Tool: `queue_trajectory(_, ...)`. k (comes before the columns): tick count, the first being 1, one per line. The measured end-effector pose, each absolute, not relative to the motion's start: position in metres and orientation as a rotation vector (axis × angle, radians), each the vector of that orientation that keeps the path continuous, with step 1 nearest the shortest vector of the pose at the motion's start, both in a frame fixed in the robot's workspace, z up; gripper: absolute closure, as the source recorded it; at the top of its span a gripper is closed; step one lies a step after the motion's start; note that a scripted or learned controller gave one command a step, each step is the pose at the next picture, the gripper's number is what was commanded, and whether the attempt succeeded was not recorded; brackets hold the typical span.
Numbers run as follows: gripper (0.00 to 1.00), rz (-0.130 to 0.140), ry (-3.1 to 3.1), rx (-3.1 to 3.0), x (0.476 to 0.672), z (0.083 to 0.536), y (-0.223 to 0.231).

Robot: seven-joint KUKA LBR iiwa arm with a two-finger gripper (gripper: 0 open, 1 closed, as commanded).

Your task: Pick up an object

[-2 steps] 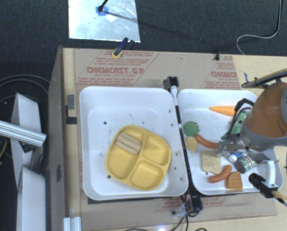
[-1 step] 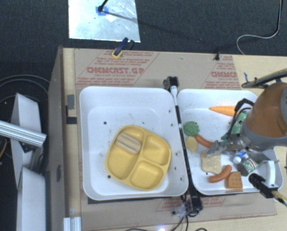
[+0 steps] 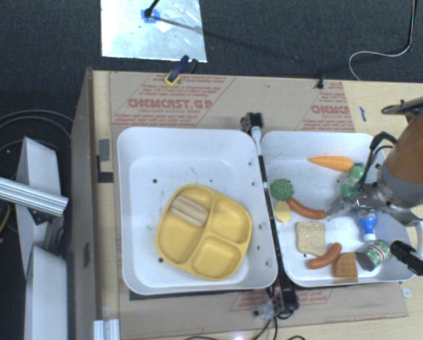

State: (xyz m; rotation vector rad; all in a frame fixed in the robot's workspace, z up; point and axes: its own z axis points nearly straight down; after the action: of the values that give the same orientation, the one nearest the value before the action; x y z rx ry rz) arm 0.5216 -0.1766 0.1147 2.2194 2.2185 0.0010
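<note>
The right bin (image 3: 317, 144) holds several toy foods. An orange carrot (image 3: 331, 163) lies near its far wall. A green broccoli (image 3: 282, 188), a red sausage (image 3: 307, 209) and a slice of toast (image 3: 311, 237) lie towards its left side. A second sausage (image 3: 324, 256), a brown cracker (image 3: 345, 265) and a small can (image 3: 373, 253) line its front. My gripper (image 3: 353, 204) hangs low over the bin's right half, just above a blue bottle (image 3: 368, 224) and beside a green item (image 3: 351, 179) that the arm partly hides. I see nothing held in it.
The left bin (image 3: 147, 190) carries a yellow divided plate (image 3: 204, 231) with a tan bread piece (image 3: 190, 208) in one compartment. A black divider rail (image 3: 266, 190) runs between the bins. The arm's bulk (image 3: 413, 165) covers the right bin's right edge.
</note>
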Motion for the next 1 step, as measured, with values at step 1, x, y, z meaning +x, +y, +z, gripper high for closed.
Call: queue_trajectory(1,0.0,0.025,2.244,2.215,0.5802,0.0852,-0.1946)
